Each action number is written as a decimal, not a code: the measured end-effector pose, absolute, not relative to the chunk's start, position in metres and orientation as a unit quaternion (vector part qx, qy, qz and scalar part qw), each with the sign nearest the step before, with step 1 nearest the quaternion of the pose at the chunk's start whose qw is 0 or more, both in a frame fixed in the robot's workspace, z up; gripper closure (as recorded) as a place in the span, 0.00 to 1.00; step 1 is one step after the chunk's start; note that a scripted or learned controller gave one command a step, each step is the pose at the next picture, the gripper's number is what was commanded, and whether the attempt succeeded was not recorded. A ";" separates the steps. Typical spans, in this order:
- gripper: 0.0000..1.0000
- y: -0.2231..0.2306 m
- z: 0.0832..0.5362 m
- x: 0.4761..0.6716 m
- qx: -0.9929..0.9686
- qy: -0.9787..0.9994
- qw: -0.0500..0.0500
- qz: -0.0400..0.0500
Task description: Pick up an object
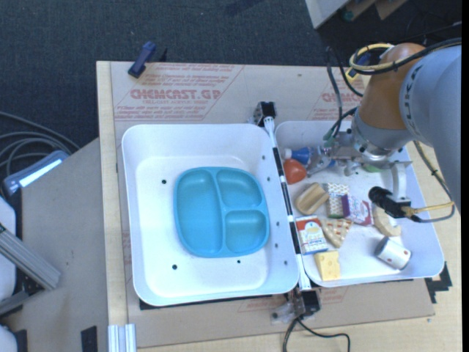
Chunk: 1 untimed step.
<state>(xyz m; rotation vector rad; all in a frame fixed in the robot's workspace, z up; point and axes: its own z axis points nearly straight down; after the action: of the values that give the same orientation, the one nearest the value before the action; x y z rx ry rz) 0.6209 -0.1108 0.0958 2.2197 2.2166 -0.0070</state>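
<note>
The tabletop (pixel 183 94), a pale printed sheet, is seen from above against a dark carpeted floor (pixel 58 35), with loose cables (pixel 22 152) lying off its left side. The arm (pixel 410 86) is brought in from the view's right and bent down over the rear of the right bin (pixel 366 266). The left bin (pixel 146 196) is taken up by a blue divided plate (pixel 220 211) and nothing else.

All the graspable things are gathered in the right bin. The pincer (pixel 330 160) is held low over that bin's rear left part. Whether it is apart or together cannot be told, since it is blurred against the metal around it, and nothing is seen clamped in it.

The nearest candidates are judged to be two. A tan roll (pixel 310 196) lies just toward the near edge from the pincer and slightly to the view's left, its long axis slanted from near-left to far-right. An orange piece (pixel 294 171) lies just beside the pincer on the view's left, close against the wall shared by the bins.

Further toward the near edge a red-and-white card (pixel 311 235), a yellow block (pixel 328 264) and a white cup (pixel 392 251) are spread apart on the bin's smooth floor. For the roll, a short move toward the near edge would be needed, with the closing set across the slant. The orange piece's place by the wall is judged to leave less room.
</note>
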 end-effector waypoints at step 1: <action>0.00 -0.100 0.085 0.663 0.707 0.707 -0.004 -0.010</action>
<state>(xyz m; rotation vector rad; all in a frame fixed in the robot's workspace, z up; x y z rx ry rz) 0.6628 -0.0999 0.0853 2.2269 2.2258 -0.0304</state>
